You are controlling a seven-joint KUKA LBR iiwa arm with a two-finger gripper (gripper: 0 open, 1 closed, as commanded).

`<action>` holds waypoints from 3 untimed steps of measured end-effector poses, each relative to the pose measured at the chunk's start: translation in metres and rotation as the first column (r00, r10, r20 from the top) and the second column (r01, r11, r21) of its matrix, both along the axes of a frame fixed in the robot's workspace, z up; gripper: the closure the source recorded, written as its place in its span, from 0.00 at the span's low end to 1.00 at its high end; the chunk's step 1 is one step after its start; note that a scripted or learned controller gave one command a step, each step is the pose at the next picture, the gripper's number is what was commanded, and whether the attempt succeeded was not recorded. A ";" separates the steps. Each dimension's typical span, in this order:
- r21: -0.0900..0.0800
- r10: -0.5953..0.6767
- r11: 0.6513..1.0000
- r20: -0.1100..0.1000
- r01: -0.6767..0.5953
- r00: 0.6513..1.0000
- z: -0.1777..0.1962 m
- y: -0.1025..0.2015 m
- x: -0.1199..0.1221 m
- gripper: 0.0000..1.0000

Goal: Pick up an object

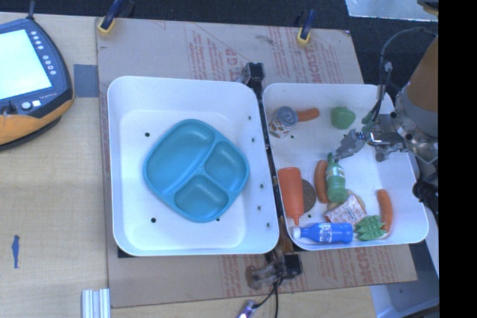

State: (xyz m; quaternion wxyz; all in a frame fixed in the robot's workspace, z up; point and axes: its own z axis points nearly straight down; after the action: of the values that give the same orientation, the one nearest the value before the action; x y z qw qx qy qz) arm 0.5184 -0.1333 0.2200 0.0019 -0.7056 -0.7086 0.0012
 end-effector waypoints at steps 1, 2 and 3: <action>-0.001 0.001 1.000 0.000 -0.001 1.000 -0.129 -0.049 -0.036 0.00; -0.001 0.003 1.000 0.002 -0.002 1.000 -0.128 -0.014 -0.010 0.00; -0.002 0.003 1.000 0.002 -0.003 1.000 -0.128 0.036 0.016 0.00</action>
State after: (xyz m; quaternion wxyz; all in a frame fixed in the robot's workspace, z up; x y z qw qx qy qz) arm 0.5341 -0.0977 0.0917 0.0007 -0.7045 -0.7097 0.0013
